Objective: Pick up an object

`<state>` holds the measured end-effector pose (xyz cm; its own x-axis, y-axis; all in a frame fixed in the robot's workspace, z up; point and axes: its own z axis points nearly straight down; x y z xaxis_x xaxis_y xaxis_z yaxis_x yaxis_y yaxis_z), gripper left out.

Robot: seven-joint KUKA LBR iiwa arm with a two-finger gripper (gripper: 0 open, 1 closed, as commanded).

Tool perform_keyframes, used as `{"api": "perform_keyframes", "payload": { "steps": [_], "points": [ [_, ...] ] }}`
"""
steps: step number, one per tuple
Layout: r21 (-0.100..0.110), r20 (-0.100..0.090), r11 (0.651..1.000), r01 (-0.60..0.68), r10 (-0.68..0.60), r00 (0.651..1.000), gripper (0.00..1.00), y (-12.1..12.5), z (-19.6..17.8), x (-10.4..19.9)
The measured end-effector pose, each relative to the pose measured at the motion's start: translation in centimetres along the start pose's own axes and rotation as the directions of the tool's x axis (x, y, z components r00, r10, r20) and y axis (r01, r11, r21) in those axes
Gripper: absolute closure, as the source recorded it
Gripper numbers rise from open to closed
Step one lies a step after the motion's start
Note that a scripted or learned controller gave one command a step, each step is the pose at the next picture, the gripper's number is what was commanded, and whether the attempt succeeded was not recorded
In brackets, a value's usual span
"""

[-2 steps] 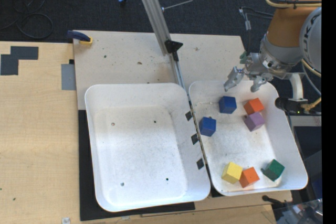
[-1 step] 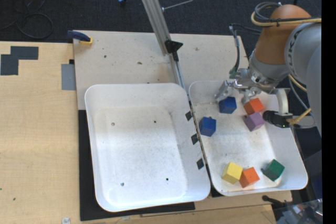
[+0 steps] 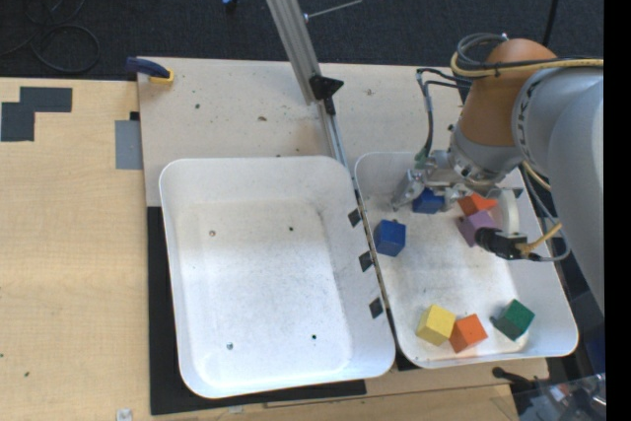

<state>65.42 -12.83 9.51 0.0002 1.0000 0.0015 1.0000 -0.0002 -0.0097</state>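
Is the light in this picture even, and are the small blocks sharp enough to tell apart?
Camera view: soft, even light, no strong glare on the white bins; faint shadows beside the blue cube and yellow cube; blocks by the gripper are slightly blurred and partly hidden; the floor behind is dark.

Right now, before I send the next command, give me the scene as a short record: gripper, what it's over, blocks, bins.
gripper: gripper low in the right bin, near its far end
under gripper: a blue block sits right at the fingertips; grasp not confirmed
near wrist: orange block and purple block, close together
loose blue cube: blue cube near the right bin's left wall
near edge row: yellow block, second orange block, green block
left bin: left bin, beside the right bin
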Motion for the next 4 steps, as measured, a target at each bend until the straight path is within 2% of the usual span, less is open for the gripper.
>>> {"api": "perform_keyframes", "payload": {
  "steps": [1,3,4],
  "points": [
    [-0.003,0.000,1.000,-0.003,0.003,1.000,1.00,0.1,-1.2,-0.1],
    [-0.011,0.002,1.000,-0.002,0.002,1.000,1.00,-1.1,-10.7,-1.1],
    [-0.011,0.002,1.000,0.000,0.000,1.000,1.00,-1.9,-16.0,-0.7]
  ]
}}
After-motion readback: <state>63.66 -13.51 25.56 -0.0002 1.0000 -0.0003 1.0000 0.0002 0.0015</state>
